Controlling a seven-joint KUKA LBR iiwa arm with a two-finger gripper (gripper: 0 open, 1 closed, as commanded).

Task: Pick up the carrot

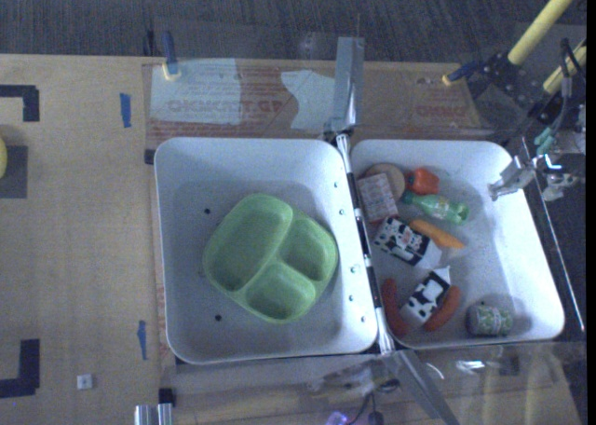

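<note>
a: where's the carrot (438, 233)?

b: in the right bin (521, 269), roughly mid-bin. it's the slim orange piece lying flat and slantwise, just under the green bottle (436, 207) and right beside the black-and-white cow-print carton (401, 239), which looks to be touching its left end.

a: how do you reckon it'll handle?

b: my guess is a toy plastic carrot: light, stiff, smooth, so a bit slippery. it tapers, so i'd take it across the thicker middle, closing across its short width. the right half has bare bin floor around it; the left end is crowded by the carton and the bottle.

a: and the pincer (510, 183)?

b: it's at the right bin's upper right edge, near the rim, with the arm coming in from the right. i can't tell whether it's spread or closed, it's too small and blurry. nothing is visibly held in it.

a: so the carrot relative to it?

b: down and to the left in the view, apart from it, with open bin floor between them. a second cow-print carton (428, 296) and two red sausage-like pieces (445, 307) lie lower still, out of the way.
</note>
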